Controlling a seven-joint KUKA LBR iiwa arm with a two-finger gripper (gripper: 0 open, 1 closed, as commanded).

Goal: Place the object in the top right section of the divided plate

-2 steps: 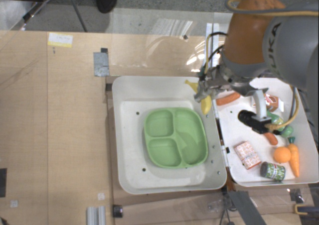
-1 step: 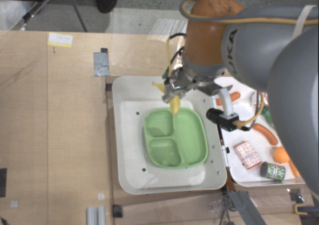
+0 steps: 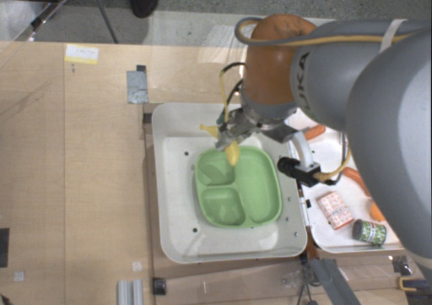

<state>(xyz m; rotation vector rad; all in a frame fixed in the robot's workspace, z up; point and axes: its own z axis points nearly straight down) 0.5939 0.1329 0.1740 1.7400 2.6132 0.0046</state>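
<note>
Gripper (image 3: 226,136) clenched on yellow object (image 3: 231,153) — hanging below it, over green plate (image 3: 260,192)

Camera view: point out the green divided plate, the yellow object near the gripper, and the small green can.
green divided plate (image 3: 260,192): camera view, bare floor of its large right section.
yellow object (image 3: 232,154): camera view, its lower end over the plate.
small green can (image 3: 370,231): camera view, its side.

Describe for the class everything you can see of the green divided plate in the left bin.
The green divided plate looks like smooth moulded plastic, rounded at the corners, with raised ridges splitting it into three sections: two smaller ones on its left side and one long one on its right. It lies flat on the floor of the left white bin, near the middle. A yellow object under the claw hangs over its upper edge; contact cannot be judged.
</note>
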